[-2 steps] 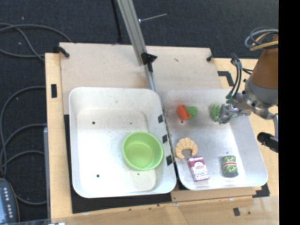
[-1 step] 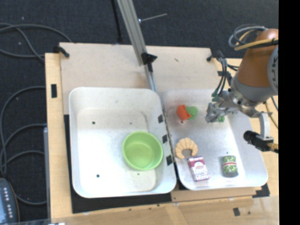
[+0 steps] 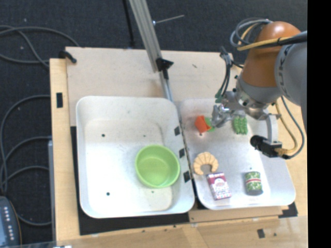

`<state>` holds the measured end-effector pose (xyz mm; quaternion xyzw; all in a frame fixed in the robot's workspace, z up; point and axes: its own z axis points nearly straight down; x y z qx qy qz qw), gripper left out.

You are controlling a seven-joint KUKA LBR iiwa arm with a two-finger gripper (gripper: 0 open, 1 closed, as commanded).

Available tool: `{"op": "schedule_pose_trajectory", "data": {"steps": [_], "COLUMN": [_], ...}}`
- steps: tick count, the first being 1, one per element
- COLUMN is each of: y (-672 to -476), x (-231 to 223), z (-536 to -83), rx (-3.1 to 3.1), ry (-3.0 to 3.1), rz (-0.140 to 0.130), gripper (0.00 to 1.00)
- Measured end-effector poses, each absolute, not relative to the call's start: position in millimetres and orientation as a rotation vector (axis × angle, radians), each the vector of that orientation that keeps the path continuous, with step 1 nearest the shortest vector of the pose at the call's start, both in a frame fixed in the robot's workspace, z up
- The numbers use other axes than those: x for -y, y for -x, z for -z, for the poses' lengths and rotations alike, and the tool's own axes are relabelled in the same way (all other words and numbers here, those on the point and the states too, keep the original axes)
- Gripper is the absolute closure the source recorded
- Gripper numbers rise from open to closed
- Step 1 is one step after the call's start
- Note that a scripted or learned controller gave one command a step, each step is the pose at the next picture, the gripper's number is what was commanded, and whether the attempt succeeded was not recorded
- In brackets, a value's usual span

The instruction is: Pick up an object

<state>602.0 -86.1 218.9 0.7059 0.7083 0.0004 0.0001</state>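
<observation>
My gripper (image 3: 220, 115) hangs over the back part of the right bin (image 3: 282, 164), below the orange wrist band. Just left of it lies an orange carrot-like toy (image 3: 201, 124) with a green end that touches or nearly touches the gripper tip. On the gripper's right sits a bumpy green toy (image 3: 239, 125). Nearer the front lie a tan croissant (image 3: 206, 162), a red and white box (image 3: 219, 185) and a small green can (image 3: 253, 183).
A lime green bowl (image 3: 157, 166) sits in the left bin (image 3: 103, 138), near the divide between the bins. A slanted metal pole (image 3: 150, 40) rises behind the bins. Grey cables loop around the arm on the right.
</observation>
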Motion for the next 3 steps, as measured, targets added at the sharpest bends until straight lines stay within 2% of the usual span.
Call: {"op": "schedule_pose_trajectory", "data": {"steps": [2,3], "y": [-629.9,-633.0], "x": [-15,-61], "z": [-225,-235], "rx": [-2.224,-2.23], "ry": [-2.218,-2.213], "rz": [0.0,-0.004], "gripper": [1.0,1.0]}}
